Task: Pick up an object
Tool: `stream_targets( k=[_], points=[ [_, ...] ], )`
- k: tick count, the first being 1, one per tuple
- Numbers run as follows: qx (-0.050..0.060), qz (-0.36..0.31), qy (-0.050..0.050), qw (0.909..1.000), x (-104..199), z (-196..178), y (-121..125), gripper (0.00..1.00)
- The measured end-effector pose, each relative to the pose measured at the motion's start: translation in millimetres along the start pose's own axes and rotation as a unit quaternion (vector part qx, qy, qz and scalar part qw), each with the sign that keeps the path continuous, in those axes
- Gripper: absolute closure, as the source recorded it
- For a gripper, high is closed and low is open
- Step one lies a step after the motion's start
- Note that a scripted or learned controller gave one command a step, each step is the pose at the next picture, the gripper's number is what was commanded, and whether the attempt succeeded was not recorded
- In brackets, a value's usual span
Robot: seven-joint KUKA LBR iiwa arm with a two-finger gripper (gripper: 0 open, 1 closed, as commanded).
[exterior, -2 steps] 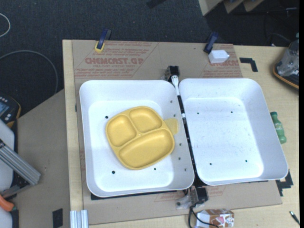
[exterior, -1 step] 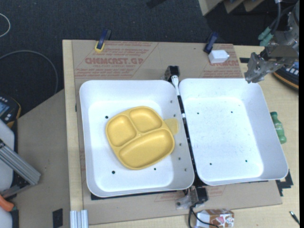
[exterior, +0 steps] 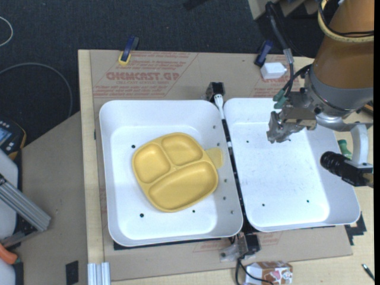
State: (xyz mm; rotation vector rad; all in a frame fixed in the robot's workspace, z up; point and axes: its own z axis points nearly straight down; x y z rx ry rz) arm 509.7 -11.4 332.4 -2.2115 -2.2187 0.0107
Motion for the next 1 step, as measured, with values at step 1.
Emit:
stream_targets(
  k=[1],
  points=[
    [-0.011,-0.002,0.001,0.9999,71.2,-110.8,-32.0,1.00]
  ],
)
